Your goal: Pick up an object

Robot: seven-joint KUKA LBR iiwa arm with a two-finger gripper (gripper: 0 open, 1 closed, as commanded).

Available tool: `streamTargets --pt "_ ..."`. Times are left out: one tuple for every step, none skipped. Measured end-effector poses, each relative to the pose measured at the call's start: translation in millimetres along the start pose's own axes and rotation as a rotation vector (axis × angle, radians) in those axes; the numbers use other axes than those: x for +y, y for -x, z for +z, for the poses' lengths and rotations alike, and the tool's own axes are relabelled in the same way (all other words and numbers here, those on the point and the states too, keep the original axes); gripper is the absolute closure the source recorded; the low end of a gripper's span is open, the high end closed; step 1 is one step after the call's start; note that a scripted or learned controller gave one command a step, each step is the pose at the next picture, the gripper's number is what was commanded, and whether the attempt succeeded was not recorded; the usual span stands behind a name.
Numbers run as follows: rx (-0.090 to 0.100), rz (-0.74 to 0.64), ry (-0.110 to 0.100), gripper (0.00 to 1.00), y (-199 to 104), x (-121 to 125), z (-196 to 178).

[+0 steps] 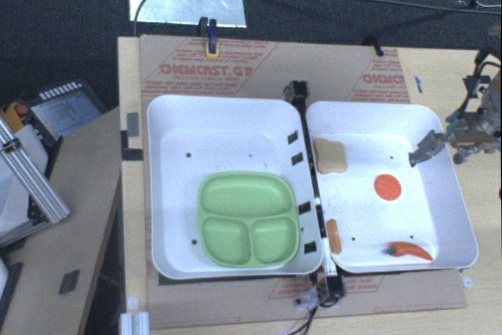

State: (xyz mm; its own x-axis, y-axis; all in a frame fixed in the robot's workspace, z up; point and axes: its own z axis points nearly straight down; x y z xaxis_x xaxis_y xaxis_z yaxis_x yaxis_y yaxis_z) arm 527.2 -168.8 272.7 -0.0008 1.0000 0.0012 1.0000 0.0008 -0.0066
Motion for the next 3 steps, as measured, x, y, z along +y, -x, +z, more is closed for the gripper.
streamTargets --pt "-0.002 -0.002 0.009 0.00 -0.3 1.8 -4.4" --pt "0.000 -0.001 0.003 0.00 -7.5 3.0 55.9" --pt "0.000 0.000 0.005 0.00 -11.5 9.5 100.4"
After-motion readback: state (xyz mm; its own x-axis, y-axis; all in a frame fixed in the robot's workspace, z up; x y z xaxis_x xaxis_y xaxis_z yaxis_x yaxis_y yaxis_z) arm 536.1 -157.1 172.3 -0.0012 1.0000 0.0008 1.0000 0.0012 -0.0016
